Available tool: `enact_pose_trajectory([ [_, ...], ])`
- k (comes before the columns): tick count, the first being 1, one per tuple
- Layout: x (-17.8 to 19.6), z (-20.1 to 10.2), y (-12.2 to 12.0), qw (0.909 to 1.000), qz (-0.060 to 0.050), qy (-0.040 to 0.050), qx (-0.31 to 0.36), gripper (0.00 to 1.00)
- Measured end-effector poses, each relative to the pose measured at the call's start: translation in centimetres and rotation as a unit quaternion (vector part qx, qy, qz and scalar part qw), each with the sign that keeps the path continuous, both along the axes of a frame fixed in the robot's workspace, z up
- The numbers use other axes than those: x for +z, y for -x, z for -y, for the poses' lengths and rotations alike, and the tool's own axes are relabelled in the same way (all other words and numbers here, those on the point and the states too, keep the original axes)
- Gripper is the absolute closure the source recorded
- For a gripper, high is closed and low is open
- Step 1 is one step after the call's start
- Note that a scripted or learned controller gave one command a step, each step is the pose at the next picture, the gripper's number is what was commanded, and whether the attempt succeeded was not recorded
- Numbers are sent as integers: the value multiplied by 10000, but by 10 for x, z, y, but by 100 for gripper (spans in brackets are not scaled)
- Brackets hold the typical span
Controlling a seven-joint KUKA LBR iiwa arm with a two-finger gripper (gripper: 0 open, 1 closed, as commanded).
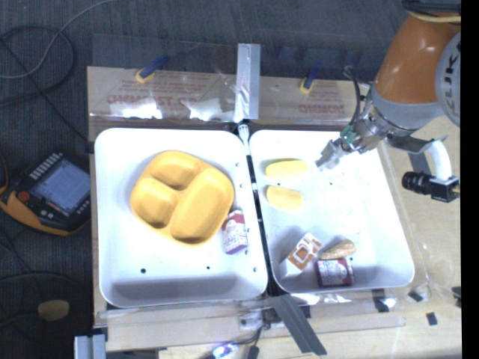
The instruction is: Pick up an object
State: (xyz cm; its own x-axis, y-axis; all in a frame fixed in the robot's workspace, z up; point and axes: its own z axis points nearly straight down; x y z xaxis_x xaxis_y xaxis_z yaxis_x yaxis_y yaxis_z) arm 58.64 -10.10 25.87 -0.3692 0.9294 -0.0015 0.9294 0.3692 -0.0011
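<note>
The left bin [120, 275] holds a large lumpy object [181, 195], with a small can [235, 232] touching it at four o'clock. In the right bin [389, 223], two oval pieces [285, 182] lie at ten o'clock, a packet [303, 252], roll [336, 250] and jar [334, 273] at six.

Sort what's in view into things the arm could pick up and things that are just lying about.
Job things:
- tool, above the right bin
- two pale yellow pieces
- orange-and-white packet
- small dark red can
- large yellow bun-shaped object in the left bin
- small bottle

Lying about:
- handheld pendant on the floor
- cables
</note>
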Motion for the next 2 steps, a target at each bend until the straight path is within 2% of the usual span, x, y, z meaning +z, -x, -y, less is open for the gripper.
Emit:
enact_pose_trajectory([
  [1, -57, -32, -51, 10000, -3, 4, -78, 100],
  [2, -20, 19, 39, 9918, 3, -1, 1277, 100],
])
